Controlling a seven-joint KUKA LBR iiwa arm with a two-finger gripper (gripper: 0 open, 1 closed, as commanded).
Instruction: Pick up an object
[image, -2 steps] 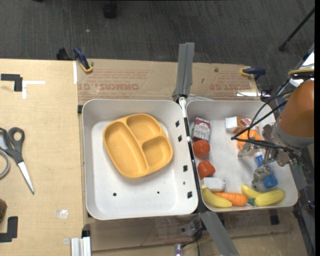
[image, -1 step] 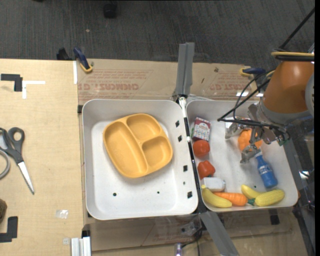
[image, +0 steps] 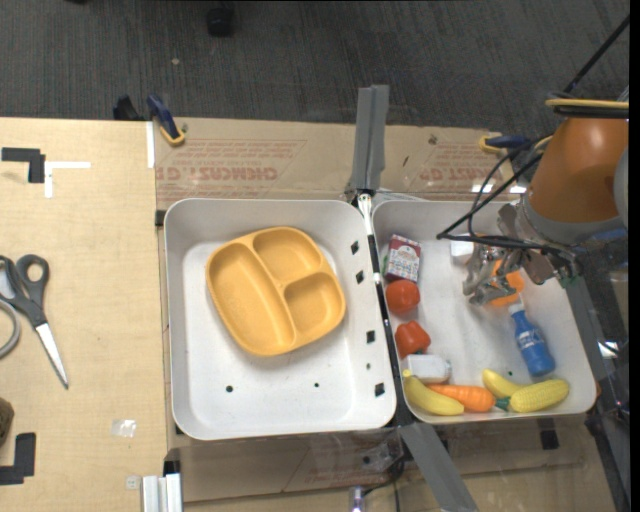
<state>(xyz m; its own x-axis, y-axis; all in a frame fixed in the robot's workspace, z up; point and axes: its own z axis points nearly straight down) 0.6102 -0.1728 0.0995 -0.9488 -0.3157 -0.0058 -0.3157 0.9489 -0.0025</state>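
My gripper (image: 487, 283) hangs low over the back right part of the right bin (image: 455, 215), under the orange-banded wrist (image: 580, 170). A small orange item (image: 511, 284) lies right beside it, partly hidden by it. A blue bottle (image: 531, 343) lies just in front of the gripper. Along the bin's front are a banana (image: 428, 397), a carrot (image: 467, 398), a second small banana (image: 497, 381) and a corn cob (image: 539, 395). At the bin's left side sit a small carton (image: 403, 258), a red tomato (image: 402, 295), another red piece (image: 411, 338) and a white-grey item (image: 429, 367).
The left bin (image: 190, 400) holds a yellow divided plate (image: 275, 290). A raised divider (image: 372, 300) separates the two bins. Scissors (image: 36, 312) lie on the wooden bench at far left. Cables (image: 500, 190) run behind the right bin.
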